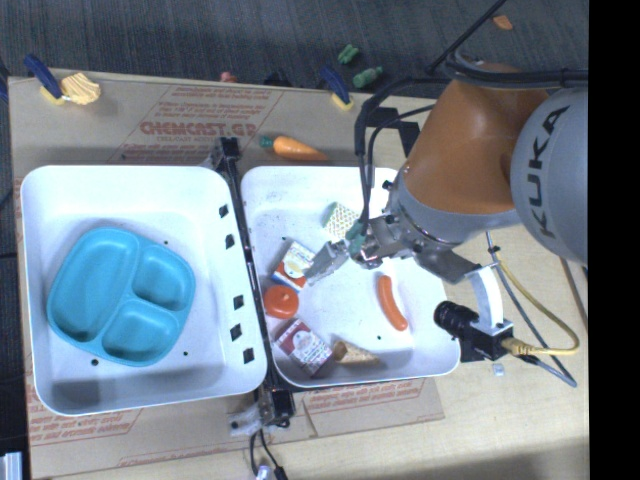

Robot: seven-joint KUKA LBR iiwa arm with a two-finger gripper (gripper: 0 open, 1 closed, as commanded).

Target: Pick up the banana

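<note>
Your end effector (328, 259) hangs low over the right-hand shallow white bin (432, 360), slanting toward the bin's left side from under the grey arm with the orange band (470, 153). Its tip sits just beside a small white-and-orange packet (297, 262). From this slanted view you cannot tell whether the end effector is apart or together, and nothing can be seen clamped in it.

The banana is the trouble: no clearly banana-shaped thing can be made out. In the right bin you have a round red-orange piece (281, 300), a dark red wrapped packet (304, 346), a tan wedge (356, 353), an orange-red sausage-shaped piece (392, 302) and a green-and-white checkered piece (342, 216). None of them reads as yellow or curved. The arm's bulk covers the bin's far right corner, so the banana may lie under it.

Outside the bins, an orange carrot-like toy (295, 148) lies on the worktop (520, 408), just beyond the right bin's far rim. A pale yellow lump (82, 90) sits by a blue clamp (42, 74) at the far left corner, well apart from the end effector. Whether that lump is the banana is too small to tell. The left-hand white bin (40, 298) holds a blue divided plastic plate (120, 296).

With no confirmed target, neither the direction from the end effector nor a long axis can be given. Judge the grasp as not yet made.
</note>
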